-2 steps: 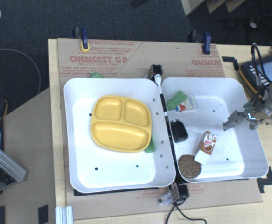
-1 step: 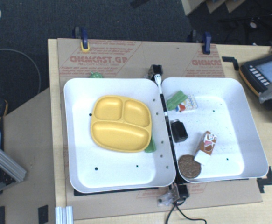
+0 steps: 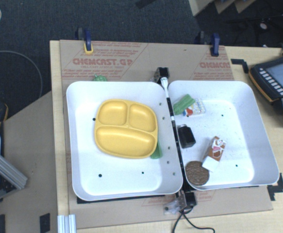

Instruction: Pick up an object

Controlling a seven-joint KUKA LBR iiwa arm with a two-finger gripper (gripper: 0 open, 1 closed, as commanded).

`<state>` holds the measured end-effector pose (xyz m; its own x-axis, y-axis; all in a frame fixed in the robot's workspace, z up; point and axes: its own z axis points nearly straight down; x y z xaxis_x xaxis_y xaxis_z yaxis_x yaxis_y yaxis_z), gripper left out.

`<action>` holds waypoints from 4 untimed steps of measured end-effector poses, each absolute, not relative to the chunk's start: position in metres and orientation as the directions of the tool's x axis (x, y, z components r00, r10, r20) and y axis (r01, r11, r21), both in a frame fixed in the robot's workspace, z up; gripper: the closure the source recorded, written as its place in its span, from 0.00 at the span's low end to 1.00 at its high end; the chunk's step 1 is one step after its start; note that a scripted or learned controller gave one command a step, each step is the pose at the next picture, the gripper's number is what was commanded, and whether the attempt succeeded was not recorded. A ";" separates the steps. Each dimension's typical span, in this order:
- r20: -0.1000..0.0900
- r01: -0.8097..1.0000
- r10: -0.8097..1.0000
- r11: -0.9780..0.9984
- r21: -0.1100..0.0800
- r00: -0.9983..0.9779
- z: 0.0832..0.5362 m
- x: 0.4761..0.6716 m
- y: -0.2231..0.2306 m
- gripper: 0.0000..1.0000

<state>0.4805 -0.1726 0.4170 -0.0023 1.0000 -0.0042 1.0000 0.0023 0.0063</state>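
Yellow plastic makes up the biggest thing here: a divided plate [image 3: 126,128] with three sections. It lies flat in the left bin [image 3: 83,130], near the middle and a little toward the wall between the bins. It looks stiff, light and smooth, so it could slip. Its body is too wide to pinch, so a hold would have to be on its thin rim. A bit of something green [image 3: 156,152] peeks out from under its right edge.

The small things in the right bin [image 3: 238,130] look easier to pick up. A black block [image 3: 186,136] sits close to the left wall. It looks hard and boxy, and pinching its two long sides should work, though the wall is close. A green piece [image 3: 182,104] lies near the top left, touching a small white and red packet [image 3: 194,109]. Both look light, and the packet may crumple. A brown and white wrapped bar [image 3: 215,150] lies lower down, tilted, with a white tag end. It is narrow, so squeezing across its middle seems best. A round brown disc [image 3: 197,173] sits at the bottom left corner. It looks flat and low, so it may be hard to get fingers under.

I cannot tell what state the tool is in, or whether it has hold of anything.

Both bins rest on a cardboard sheet [image 3: 112,62] on the desk [image 3: 34,130].
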 end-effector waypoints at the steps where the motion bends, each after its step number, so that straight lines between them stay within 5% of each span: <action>1: 0.004 1.000 1.000 0.003 -0.009 -0.003 0.314 0.479 -0.134 1.00; 2: -0.001 1.000 1.000 0.009 0.017 -0.009 0.464 0.480 -0.057 1.00; 3: 0.001 1.000 1.000 0.002 -0.014 -0.002 0.330 0.478 -0.028 1.00; 4: 0.002 1.000 1.000 0.007 0.010 -0.007 0.407 0.480 0.024 1.00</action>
<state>0.4801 0.0244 0.4074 -0.0071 1.0000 0.0017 0.9999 0.0071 0.0097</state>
